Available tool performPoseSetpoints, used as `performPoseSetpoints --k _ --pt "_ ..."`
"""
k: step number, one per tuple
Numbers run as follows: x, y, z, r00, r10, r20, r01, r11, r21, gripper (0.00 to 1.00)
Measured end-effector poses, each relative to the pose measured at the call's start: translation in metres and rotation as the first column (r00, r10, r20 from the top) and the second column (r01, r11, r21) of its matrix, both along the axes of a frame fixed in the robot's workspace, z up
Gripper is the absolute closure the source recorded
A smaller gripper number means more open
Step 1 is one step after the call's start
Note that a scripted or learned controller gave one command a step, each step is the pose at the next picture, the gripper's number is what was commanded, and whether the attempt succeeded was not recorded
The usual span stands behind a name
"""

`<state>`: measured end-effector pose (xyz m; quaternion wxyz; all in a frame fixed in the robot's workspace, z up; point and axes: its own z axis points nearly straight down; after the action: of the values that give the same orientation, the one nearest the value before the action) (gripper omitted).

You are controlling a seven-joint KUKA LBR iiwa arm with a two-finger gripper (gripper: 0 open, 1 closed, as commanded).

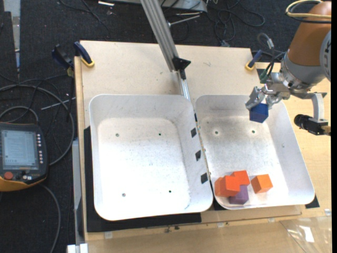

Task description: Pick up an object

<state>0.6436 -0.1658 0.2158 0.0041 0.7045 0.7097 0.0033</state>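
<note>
A blue block (258,113) hangs between the fingers of my gripper (260,103), above the far part of the right bin (287,141). The gripper is shut on it and the block is lifted off the bin floor. At the near end of the same bin lie an orange-red block (231,183), a smaller orange cube (261,183) and a purple block (240,195), bunched together.
The left bin (139,152) sits beside the right one, with a row of black clips along the shared rim. A slanted metal rail (163,30) crosses the bench's far side. A teach pendant (20,154) lies off the bench at left.
</note>
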Motion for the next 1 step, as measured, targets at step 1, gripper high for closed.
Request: performPoseSetpoints --k 1 --pt "0.0032 0.0929 -0.0179 1.000 0.002 -0.013 -0.002 1.000 0.004 1.00"
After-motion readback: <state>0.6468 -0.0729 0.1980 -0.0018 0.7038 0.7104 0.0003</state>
